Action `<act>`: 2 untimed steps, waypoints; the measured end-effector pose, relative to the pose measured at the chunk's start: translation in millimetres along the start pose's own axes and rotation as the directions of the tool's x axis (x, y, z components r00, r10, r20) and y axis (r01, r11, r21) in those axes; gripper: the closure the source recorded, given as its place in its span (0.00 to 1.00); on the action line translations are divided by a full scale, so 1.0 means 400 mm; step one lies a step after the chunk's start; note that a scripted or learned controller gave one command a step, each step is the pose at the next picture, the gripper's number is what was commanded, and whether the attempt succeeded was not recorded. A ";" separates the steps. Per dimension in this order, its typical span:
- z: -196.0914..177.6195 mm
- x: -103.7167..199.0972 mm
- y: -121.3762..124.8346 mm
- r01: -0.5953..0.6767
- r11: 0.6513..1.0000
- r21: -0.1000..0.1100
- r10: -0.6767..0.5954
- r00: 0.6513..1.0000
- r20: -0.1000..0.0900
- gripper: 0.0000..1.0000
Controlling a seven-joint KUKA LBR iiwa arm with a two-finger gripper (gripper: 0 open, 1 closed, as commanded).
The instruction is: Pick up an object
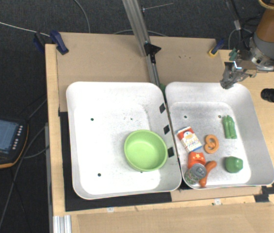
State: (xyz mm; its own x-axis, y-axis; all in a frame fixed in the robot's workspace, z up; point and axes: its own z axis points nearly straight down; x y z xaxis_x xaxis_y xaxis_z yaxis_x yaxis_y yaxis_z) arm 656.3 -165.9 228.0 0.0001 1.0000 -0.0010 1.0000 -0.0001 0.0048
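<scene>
The gripper (228, 81) hangs over the far rim of the right bin (253, 106), with nothing between its fingers; whether they are spread or pressed together cannot be told from this slant. All candidate objects lie nearer the camera than the gripper. The green pod (229, 126) is the closest, just below it in view, long axis running away from the camera. Further on lie the orange ring (211, 143), the small carton (189, 140) to its left and the green pepper (233, 164). The green bowl (145, 150) sits well apart in the left bin (93, 106).
</scene>
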 end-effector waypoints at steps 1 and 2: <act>-0.026 0.000 0.001 0.000 1.000 0.003 0.000 1.000 -0.001 1.00; -0.041 0.149 -0.037 0.005 1.000 0.003 -0.005 1.000 -0.002 1.00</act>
State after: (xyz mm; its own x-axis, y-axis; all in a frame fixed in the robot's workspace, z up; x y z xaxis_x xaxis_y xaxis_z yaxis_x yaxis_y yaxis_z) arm 641.6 -106.4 244.3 -0.0048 1.0000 0.0014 1.0000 0.0048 0.0018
